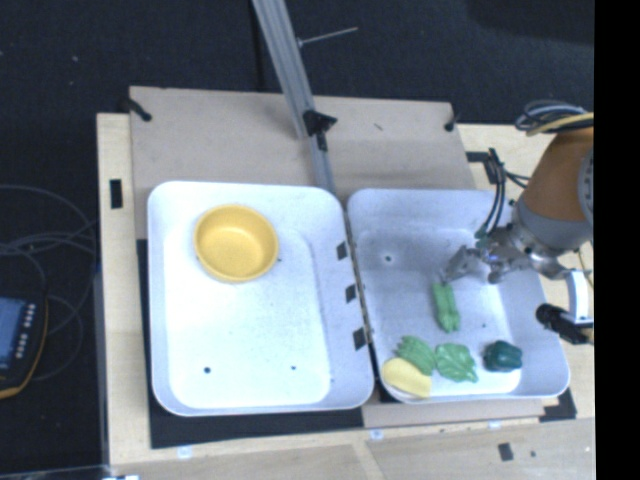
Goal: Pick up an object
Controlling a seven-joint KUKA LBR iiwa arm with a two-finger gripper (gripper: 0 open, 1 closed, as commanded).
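Gripper [478,263] sits low over the right bin [400,218], near its middle, the grey arm [555,203] with its orange band reaching in from the right. Fingers appear spread a little, with nothing seen between them, though the view is too soft here to be sure of the gap.

A long green piece [446,306] lies just below and left of the gripper, near but seemingly not touching it. Along the near edge of the same bin: a yellow piece [405,377] in the corner, a light green leafy piece [416,351] touching it, a second leafy green piece [456,362] just beside that, and a dark green piece [502,355] further right, apart from the rest.

Left bin [250,368] holds a yellow bowl [236,242], upright, toward its far left corner. Both bins rest on the pale surface [120,268].
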